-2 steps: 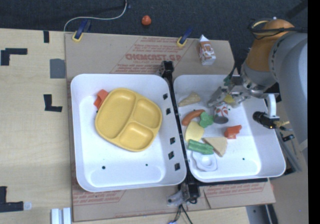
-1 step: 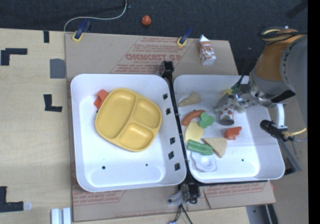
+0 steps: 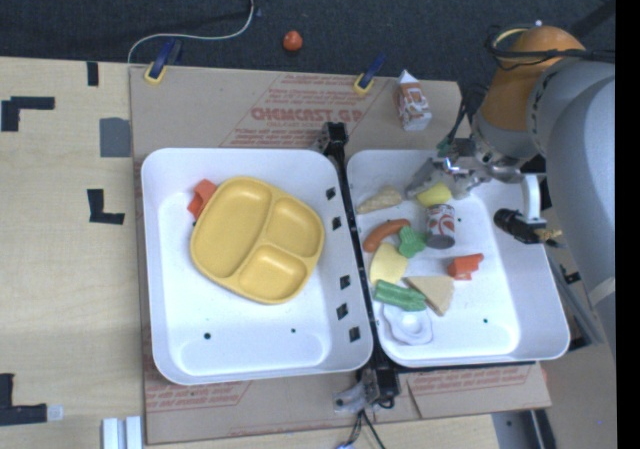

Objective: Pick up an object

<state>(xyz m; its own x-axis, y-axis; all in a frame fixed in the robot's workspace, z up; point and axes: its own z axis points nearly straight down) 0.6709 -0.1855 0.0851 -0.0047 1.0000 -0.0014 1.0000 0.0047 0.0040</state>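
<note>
Reaching into the right-hand shallow white bin [image 3: 500, 332], the grey two-finger gripper [image 3: 432, 180] hovers over a small yellow plastic piece [image 3: 434, 195]; its grasp state cannot be told.

Red printing on cardboard sheet [image 3: 300, 107] under bins, upside down from camera: large line roughly "CHEMCAST GP" (letters faint, reading uncertain), smaller lines above it too small to read. More red printing on cardboard strip [image 3: 190, 392] below left bin, illegible. Small carton [image 3: 412, 103] behind right bin carries red-and-white label, text unreadable. Can [image 3: 440, 224] in right bin has red label, wording too blurred to make out
</note>
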